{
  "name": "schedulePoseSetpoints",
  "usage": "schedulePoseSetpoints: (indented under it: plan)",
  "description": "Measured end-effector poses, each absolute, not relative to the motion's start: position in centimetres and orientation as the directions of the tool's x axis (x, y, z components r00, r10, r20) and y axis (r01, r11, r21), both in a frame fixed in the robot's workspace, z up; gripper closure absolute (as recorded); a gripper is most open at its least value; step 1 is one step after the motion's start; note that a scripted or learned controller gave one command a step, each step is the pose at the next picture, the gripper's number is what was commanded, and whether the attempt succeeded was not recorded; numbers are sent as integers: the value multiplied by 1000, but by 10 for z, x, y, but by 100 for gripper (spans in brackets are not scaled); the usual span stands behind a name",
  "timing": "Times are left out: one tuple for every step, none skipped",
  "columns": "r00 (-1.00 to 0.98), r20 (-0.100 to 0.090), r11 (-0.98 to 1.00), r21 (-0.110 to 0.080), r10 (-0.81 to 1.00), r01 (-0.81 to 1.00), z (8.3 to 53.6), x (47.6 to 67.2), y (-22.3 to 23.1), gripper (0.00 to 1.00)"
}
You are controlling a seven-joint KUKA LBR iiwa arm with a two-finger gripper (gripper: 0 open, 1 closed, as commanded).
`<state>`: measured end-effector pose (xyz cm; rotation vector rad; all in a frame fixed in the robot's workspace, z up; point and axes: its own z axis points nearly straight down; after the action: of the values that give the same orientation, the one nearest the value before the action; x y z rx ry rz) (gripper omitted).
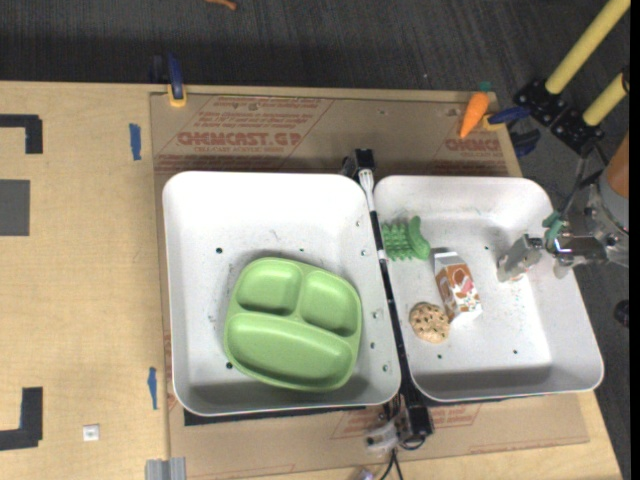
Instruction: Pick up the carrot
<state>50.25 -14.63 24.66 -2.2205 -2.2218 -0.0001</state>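
Note:
The carrot [474,115], small and orange with a green top, lies on the cardboard bench just beyond the far rim of the right bin [570,358], next to a blue clamp. My gripper [517,256] hangs low over the right side of that bin, reaching in from the right. It is well in front of the carrot, and nothing shows in its grasp.
The right bin holds a green ridged toy [404,239], a small red-and-white carton [457,286] and a cookie [429,322]. A green divided plate [295,322] fills much of the left bin [200,208]. Yellow poles [592,30] on black clamps stand at the far right.

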Motion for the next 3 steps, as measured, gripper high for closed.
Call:
schedulePoseSetpoints:
  plan:
    - [66, 1, -66, -2, 998, 998, 206, 493, -187, 0]
    - [420, 1, -420, -5, 907, 907, 143, 498, -197, 0]
    - [808, -1, -808, -6, 589, 589, 102, 479, -158, 0]
